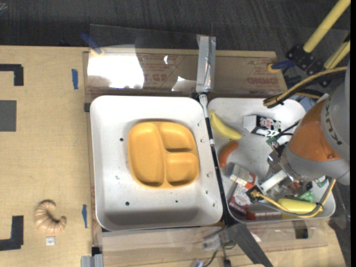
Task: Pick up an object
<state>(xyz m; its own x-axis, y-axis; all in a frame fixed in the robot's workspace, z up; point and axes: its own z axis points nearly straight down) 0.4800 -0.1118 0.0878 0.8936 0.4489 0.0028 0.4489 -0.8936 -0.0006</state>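
The right bin (pixel 289 111) holds a heap of small things. A yellow banana (pixel 224 127) lies by its left wall, and an orange rounded thing (pixel 226 154) sits just below it. A second banana (pixel 297 206) rests along the front wall. Red and dark packets (pixel 240 196) lie at the front left. My gripper (pixel 273 186) is low in the bin's front right part, just above the second banana and right of the packets. The grey wrist and its orange band (pixel 311 141) cover whatever lies under them.
The left bin (pixel 105 149) holds a yellow divided plate (pixel 163 152). A white card with black print (pixel 260 123) lies at the back of the right bin. A tan croissant-shaped toy (pixel 50 216) sits on the bench at far left. A clear shield (pixel 167 65) stands behind the bins.
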